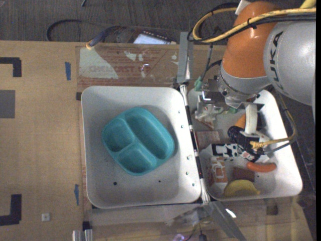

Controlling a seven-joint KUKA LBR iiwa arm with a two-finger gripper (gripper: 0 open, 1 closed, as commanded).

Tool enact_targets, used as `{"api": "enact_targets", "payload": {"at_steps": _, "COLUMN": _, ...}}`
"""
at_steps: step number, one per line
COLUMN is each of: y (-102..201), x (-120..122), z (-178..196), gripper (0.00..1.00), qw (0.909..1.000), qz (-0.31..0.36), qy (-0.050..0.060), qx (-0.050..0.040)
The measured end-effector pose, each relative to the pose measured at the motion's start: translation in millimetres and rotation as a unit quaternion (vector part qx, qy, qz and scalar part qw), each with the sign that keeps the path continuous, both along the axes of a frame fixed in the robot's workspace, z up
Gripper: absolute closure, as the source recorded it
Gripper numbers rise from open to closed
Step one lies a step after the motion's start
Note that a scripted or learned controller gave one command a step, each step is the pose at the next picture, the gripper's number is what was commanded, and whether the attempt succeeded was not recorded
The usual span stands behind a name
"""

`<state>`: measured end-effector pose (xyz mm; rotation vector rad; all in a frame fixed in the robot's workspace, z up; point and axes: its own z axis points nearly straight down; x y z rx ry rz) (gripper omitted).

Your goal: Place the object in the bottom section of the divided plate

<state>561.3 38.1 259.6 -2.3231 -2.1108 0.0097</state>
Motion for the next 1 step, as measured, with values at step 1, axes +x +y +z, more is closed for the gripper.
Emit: {"api": "enact_targets", "payload": {"at_steps": 1, "y": 47.8, "x": -39.2, "z": -38.9, "gripper": 1.0, "qw": 0.995, "qz": 0.1, "qy": 0.003, "qx": 0.001}}
